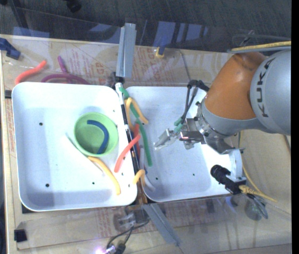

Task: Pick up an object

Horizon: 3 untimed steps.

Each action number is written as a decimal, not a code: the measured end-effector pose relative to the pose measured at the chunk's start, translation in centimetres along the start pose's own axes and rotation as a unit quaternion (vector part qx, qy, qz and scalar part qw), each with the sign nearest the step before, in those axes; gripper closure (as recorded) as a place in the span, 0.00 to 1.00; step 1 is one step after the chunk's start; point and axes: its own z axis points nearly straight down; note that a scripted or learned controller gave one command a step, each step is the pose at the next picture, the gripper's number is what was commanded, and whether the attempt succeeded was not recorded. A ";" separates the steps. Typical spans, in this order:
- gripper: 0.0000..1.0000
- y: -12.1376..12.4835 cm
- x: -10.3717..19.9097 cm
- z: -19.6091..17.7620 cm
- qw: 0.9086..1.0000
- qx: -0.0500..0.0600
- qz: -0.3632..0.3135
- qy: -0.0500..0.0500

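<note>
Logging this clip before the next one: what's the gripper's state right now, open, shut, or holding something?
Two-finger gripper: over the right shallow white bin, nothing visibly between its fingers; open or shut cannot be told from this view.

The arm point(255, 97) is cut off at the right and covers the right bin's point(165, 187) far right corner. The gripper point(162, 140) is too small and blurred to read at its tips. The green bowl point(96, 134) hides part of the blue strip point(102, 136). The orange strip point(30, 72) behind the left bin point(38, 189) is partly hidden by its rim.
</note>
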 end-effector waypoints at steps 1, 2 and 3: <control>0.00 3.7 1.2 11.5 1.000 -0.005 -0.017 -0.009; 0.00 2.1 0.7 12.8 0.999 -0.017 -0.025 -0.013; 1.00 2.0 1.3 12.0 0.999 -0.011 -0.032 -0.007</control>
